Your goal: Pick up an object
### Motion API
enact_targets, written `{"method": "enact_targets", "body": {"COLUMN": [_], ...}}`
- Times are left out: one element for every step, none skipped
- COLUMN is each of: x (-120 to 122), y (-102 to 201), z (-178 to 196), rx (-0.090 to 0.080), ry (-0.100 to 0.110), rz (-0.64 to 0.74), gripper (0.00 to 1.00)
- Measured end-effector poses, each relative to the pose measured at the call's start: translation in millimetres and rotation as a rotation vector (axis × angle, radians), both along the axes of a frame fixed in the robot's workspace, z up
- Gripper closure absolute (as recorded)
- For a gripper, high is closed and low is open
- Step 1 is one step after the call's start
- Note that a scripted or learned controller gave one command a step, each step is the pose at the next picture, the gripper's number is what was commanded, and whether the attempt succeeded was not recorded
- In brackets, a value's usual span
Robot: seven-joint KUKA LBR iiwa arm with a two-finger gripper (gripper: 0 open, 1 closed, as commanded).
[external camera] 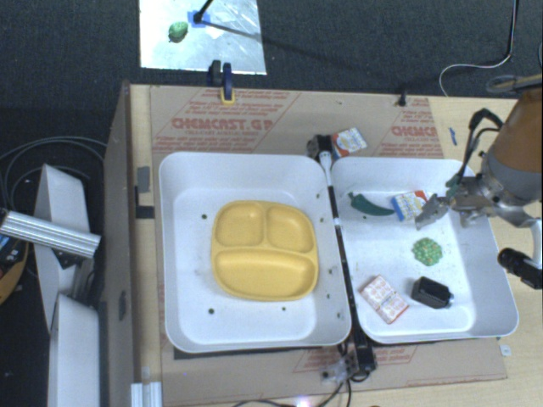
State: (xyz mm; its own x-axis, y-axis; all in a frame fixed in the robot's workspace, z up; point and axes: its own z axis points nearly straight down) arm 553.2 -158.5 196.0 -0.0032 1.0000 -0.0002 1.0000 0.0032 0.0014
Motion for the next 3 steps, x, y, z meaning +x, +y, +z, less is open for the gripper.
{"method": "enact_targets", "body": {"x": [-25, -39, 37], "y": [-9, -19, -32], "z": [-65, -93, 8], "rx": [0.000, 0.000, -0.002], "ry": [0.002, 0.001, -0.004], "rz": [-0.002, -0.002, 0.001], "gripper": [0.00, 0.00, 0.00]}}
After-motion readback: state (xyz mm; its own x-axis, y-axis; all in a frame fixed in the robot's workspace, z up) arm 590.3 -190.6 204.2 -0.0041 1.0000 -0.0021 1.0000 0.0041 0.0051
